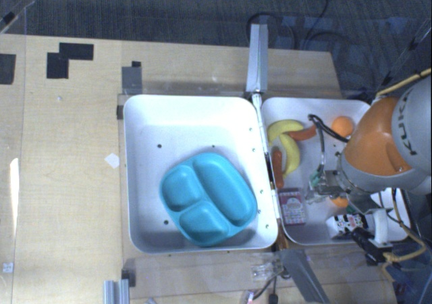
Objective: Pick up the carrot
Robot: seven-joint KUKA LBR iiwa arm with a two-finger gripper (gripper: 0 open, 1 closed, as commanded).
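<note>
My 2-finger gripper (324, 184) is low in the right white bin (297, 232); can't tell its state. Likely carrot: the orange piece (339, 202) just beside it, partly hidden. Centre on it, avoid the yellow banana (289, 142), then close.

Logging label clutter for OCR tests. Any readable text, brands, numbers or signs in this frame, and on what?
"KU", white letters cut off at the frame edge, on the grey arm above its orange band.
Small card with pinkish print in the right bin: too small and blurred to read.
Black tape patches on the bench: plain shapes, no text.
Blue tray in the left bin: no marking visible.
</note>
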